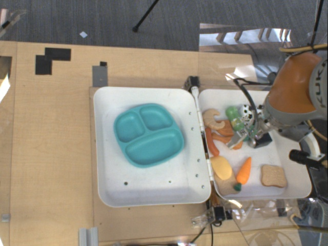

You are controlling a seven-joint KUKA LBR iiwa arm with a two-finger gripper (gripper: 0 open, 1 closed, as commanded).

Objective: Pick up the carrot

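Gripper [246, 133] was seen over pile, apart from carrot [244, 170]; finger state could not be told. Realignment over carrot's mid-body was advised.

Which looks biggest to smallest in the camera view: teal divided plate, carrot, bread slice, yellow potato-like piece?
1. teal divided plate, by far the largest.
2. carrot, bread slice and yellow potato-like piece: too close in apparent size to rank. The carrot is longest but thinnest.

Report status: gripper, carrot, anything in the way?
Gripper low over right bin's food pile, nothing visibly held. Carrot lies free nearer the front, untouched. Yellow piece and bread slice flank it, apart.
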